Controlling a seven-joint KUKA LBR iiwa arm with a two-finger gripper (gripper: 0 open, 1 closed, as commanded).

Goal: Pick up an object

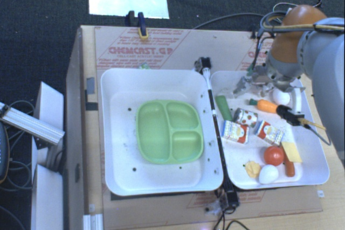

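Jaws (pixel 243 85) hang over the right bin's (pixel 318 169) far corner, their state too blurred to tell; the nearest pickable object, the carrot (pixel 266 106), lies just beside, so a short, squared descent would suit.

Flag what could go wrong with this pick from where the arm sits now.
1. The gripper hangs at the right bin's back edge, over bare floor; closing here likely grabs nothing.
2. The carrot and egg lie close by the wrist; a descent could knock them.
3. The cartons and can are packed close; a pick there may catch two or slip.
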